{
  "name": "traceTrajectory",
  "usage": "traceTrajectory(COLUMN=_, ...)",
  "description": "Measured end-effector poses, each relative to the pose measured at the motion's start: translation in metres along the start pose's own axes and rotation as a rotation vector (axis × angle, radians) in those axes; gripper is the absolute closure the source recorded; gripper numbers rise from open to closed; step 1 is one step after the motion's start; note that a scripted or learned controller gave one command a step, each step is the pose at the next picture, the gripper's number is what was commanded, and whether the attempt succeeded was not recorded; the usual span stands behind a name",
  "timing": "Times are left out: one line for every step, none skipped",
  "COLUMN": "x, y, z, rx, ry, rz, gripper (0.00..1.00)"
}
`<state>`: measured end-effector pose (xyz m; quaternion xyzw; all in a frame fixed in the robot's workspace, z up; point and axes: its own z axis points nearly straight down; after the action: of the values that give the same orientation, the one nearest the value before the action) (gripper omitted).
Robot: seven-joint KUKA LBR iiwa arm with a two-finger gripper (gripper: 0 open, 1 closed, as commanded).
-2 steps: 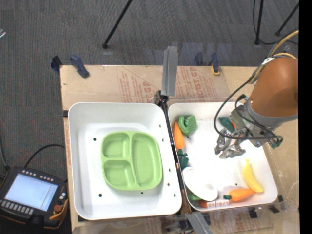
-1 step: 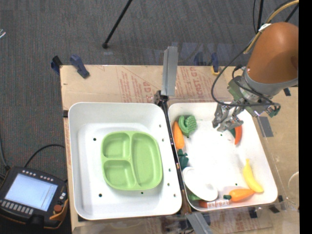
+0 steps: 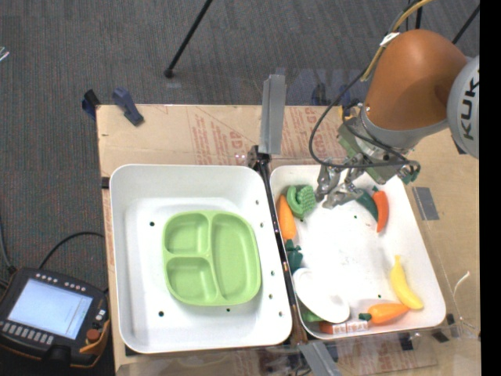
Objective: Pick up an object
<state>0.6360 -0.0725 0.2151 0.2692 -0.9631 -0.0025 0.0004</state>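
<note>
The counter point(image 3: 180, 135) is carrying two shallow white bins side by side, with brown board showing behind them. The left bin point(image 3: 133, 202) is holding a light green divided plate point(image 3: 211, 258), which is lying flat near its middle with three compartments facing up. The right bin point(image 3: 352, 249) is holding the loose objects. The grey arm with its orange band point(image 3: 411, 77) is reaching in from the right and hanging over the far end of the right bin. The tool point(image 3: 335, 188) is pointing down just above the bin's far left corner; whether it is spread or pressed together cannot be told, and nothing is showing between its tips. Just beside it, to the left, a green ridged toy point(image 3: 300, 200) is lying against the bin wall. An orange carrot point(image 3: 286, 218) is lying along the left wall below it. A white round dish point(image 3: 321, 296) is resting at the near left. A red-orange pepper point(image 3: 381, 208) is sitting by the far right wall. A yellow banana point(image 3: 405, 283) is lying at the right side, and a second orange carrot point(image 3: 385, 312) is lying near the front edge.
</note>
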Motion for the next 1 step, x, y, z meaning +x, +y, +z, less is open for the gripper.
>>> traceTrajectory(x=-0.036, y=0.0433, z=-0.0053, rx=0.001, ry=0.0, rz=-0.059, gripper=1.0)
